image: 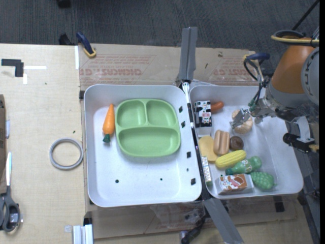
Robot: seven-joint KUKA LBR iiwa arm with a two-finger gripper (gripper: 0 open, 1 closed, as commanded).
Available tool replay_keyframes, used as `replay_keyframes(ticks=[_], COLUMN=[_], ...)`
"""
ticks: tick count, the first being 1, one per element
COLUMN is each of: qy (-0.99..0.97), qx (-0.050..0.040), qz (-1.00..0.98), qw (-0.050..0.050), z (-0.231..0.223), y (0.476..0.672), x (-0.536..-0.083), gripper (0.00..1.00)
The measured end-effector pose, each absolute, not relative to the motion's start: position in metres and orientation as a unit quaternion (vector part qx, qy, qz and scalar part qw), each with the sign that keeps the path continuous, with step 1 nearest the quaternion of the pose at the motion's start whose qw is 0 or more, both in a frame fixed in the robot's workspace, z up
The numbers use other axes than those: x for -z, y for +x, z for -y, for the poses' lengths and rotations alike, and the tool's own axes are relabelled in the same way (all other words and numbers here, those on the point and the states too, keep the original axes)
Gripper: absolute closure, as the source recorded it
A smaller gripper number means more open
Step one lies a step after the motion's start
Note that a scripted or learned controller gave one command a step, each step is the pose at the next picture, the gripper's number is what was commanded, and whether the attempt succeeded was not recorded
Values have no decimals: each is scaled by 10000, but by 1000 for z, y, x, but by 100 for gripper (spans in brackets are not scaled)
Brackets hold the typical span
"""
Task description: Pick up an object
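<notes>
Partly arm-hidden fingers [247, 117]; pale toy [242, 125]

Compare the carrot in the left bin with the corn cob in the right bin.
The carrot is orange with a green stem end; the corn cob is yellow. The carrot lies nearly upright in the view beside the green tray; the corn cob lies nearly crosswise among other toy foods. Both look like toy vegetables.

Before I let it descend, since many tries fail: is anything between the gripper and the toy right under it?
Nothing visible. The gripper sits directly at the tan toy in the right bin; the hot dog lies beside it, apart.
</notes>
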State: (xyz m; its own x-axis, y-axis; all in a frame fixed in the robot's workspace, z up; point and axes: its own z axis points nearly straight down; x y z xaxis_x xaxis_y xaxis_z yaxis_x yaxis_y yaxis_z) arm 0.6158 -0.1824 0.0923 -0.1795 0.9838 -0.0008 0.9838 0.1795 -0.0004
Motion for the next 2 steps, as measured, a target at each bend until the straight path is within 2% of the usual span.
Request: replay_keyframes(ticks=[1, 2], qy=[6410, 6260], qx=[-1, 3], qz=[-7676, -7799], qw=[18, 2], z=[183, 100], y=[617, 585], x=[-102, -207], gripper=[100, 100])
